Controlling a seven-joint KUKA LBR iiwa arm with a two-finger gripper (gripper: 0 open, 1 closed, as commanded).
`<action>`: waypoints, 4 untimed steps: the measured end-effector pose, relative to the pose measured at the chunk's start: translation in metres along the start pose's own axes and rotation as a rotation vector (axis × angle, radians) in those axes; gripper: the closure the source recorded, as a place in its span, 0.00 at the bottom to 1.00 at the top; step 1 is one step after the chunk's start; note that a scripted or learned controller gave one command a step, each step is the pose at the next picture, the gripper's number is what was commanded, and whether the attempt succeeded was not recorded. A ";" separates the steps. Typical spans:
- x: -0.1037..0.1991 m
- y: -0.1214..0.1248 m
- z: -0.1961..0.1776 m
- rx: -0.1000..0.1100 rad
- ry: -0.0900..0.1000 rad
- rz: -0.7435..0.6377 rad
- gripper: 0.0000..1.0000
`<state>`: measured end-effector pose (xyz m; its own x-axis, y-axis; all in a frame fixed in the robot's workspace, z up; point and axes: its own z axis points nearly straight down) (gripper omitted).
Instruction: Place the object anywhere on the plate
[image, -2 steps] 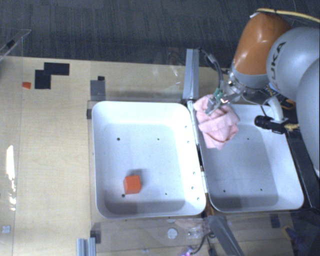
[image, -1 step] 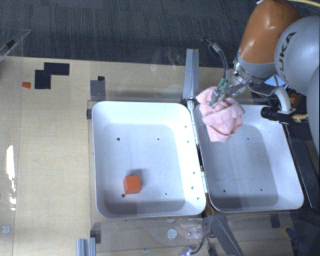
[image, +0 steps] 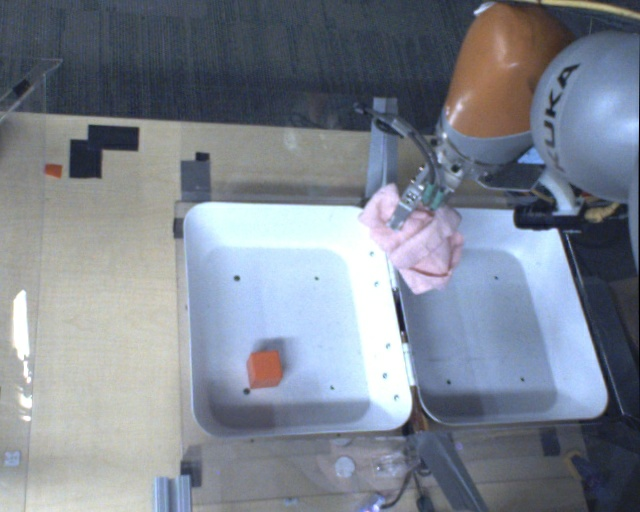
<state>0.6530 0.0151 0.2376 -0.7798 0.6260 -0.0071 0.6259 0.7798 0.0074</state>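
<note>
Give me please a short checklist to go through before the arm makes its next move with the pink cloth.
1. Hand at the pink cloth: ok, it meets the cloth's upper edge.
2. Firm grip on the cloth: cannot tell.
3. Cloth lifted free of the bins: cannot tell; it overlaps the rim between the left bin and the right bin.
4. Target plate identified: cannot tell.
5. Orange block out of the way: ok, it sits in the left bin, well apart from the cloth.
</note>
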 end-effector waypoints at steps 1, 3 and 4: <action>0.041 0.024 0.009 0.000 0.002 -0.401 1.00; 0.116 0.087 -0.004 -0.005 -0.001 -0.684 1.00; 0.162 0.110 0.003 -0.003 0.002 -0.683 1.00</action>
<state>0.5956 0.2020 0.2342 -0.9999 -0.0063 -0.0093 -0.0063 1.0000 0.0050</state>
